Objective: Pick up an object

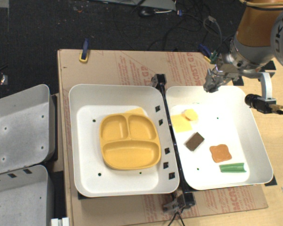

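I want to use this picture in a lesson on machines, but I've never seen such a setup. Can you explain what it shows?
This is one camera looking down at a slant on a bench. The grey and orange shape at the upper right is a robot arm; its claw hangs over the far edge of the right bin. Nothing can be seen held in it.

Two shallow white bins sit side by side. The left bin holds a yellow tray with compartments. The right bin holds small toy pieces: a yellow square, a yellow round, a brown block, an orange piece and a green bar. The arm's job is to pick one up.
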Motion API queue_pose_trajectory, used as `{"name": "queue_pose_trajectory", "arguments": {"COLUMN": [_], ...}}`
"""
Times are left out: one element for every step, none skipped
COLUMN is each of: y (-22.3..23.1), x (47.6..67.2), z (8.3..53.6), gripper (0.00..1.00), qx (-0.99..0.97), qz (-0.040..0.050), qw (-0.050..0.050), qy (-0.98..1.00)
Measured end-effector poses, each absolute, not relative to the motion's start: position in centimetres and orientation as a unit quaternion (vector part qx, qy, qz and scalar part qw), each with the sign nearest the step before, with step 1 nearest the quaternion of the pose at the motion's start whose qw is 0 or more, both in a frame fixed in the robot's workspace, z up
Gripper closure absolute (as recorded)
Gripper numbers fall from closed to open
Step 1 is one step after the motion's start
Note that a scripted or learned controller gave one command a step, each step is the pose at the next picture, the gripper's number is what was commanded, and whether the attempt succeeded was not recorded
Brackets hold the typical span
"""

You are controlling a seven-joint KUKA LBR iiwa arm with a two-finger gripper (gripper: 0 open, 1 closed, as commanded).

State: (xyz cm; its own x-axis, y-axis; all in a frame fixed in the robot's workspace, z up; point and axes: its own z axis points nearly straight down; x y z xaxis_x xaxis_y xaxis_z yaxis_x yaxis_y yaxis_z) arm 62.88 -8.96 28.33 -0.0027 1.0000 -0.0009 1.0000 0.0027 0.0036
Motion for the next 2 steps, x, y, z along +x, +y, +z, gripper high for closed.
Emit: {"name": "queue_pose_trajectory", "arguments": {"y": [-4.6, -0.3], "x": [60.8, 59.2], "z": [26.7, 25.2], "gripper": [1.00, 1.00], "qx": [0.705, 0.705], "qz": [-0.0007, -0.0007], "qw": [-0.001, -0.001], "qy": [0.709, 0.709]}}
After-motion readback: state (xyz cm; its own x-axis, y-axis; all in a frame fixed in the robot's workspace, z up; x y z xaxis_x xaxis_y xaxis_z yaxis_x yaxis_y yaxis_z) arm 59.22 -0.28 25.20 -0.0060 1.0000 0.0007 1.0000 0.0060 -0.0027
